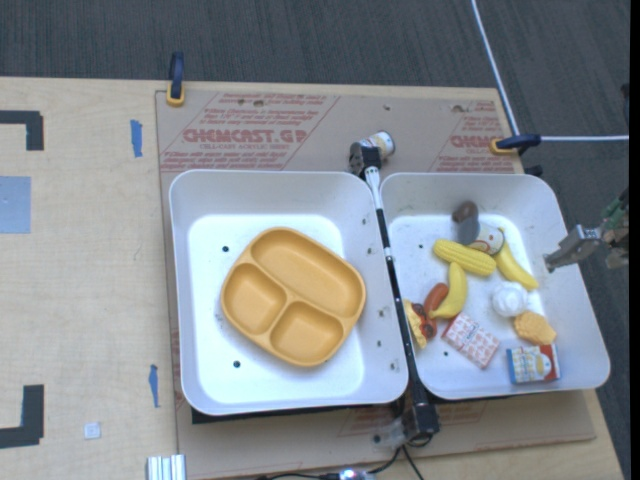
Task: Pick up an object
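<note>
The right bin (pixel 572 313) holds several toy foods: a corn cob (pixel 465 258), a yellow banana (pixel 456 291), a second banana (pixel 516 267), a white ball (pixel 508 300), an orange piece (pixel 535 328), a red-and-white carton (pixel 470 340), a blue-and-white box (pixel 530 365) and a brown-capped piece (pixel 465 214). My gripper (pixel 562 255) enters at the far right, over the bin's right rim and to the right of the second banana. It touches none of the objects, and nothing shows in it.
The left bin (pixel 200 268) holds a yellow divided plate (pixel 292 296). A black bar (pixel 390 278) runs between the two bins. A white cable (pixel 490 48) crosses the upper right, near an orange clamp (pixel 505 145).
</note>
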### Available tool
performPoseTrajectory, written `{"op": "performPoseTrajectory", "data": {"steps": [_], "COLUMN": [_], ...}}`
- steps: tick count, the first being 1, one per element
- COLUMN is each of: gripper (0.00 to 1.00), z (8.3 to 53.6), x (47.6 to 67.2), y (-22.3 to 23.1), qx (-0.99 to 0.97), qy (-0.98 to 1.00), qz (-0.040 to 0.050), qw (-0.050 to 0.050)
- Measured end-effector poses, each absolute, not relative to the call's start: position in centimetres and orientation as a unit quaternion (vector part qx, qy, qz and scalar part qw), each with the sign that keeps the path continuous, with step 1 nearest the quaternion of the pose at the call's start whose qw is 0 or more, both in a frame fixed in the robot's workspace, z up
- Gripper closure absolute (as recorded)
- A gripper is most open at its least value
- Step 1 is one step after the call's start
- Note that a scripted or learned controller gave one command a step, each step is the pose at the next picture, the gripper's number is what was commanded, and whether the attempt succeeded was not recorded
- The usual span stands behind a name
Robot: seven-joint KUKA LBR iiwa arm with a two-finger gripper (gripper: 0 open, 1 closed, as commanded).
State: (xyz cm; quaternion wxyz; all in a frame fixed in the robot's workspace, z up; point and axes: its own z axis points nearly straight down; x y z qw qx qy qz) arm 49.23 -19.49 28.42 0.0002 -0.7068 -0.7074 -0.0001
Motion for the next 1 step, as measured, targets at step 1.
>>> {"op": "performPoseTrajectory", "data": {"steps": [1], "gripper": [0.0], "z": [18.4], "x": [53.57], "y": [-22.07], "qx": [-0.707], "qy": [-0.707], "qz": [0.0005], "qw": [0.001]}}
